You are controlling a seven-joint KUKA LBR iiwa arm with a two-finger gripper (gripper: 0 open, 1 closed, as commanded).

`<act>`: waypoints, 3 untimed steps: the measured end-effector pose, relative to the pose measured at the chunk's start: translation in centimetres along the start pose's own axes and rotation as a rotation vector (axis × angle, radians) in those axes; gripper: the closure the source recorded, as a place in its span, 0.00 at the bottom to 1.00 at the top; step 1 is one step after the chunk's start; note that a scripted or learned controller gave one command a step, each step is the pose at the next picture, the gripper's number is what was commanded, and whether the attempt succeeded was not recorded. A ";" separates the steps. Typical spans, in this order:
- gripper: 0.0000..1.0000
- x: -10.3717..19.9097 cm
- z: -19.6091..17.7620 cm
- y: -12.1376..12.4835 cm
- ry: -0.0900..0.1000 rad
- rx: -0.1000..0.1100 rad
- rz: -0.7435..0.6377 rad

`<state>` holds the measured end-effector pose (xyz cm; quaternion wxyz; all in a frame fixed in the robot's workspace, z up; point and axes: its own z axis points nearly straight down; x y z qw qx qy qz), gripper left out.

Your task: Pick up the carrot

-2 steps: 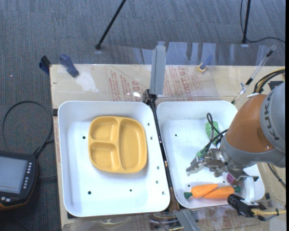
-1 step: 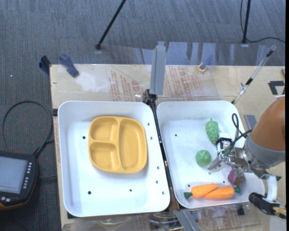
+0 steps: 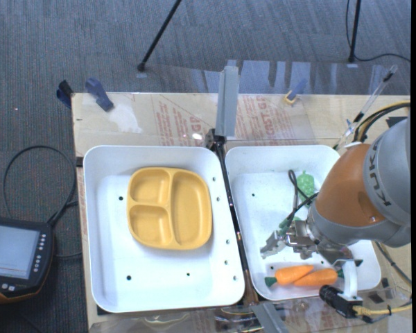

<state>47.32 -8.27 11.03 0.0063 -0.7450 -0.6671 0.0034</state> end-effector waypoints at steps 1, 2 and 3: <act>0.00 -6.4 -0.5 0.7 -0.002 -0.004 0.048; 0.00 -9.9 -1.0 1.4 0.002 -0.007 -0.068; 0.00 -10.0 -1.0 1.3 0.000 -0.006 -0.068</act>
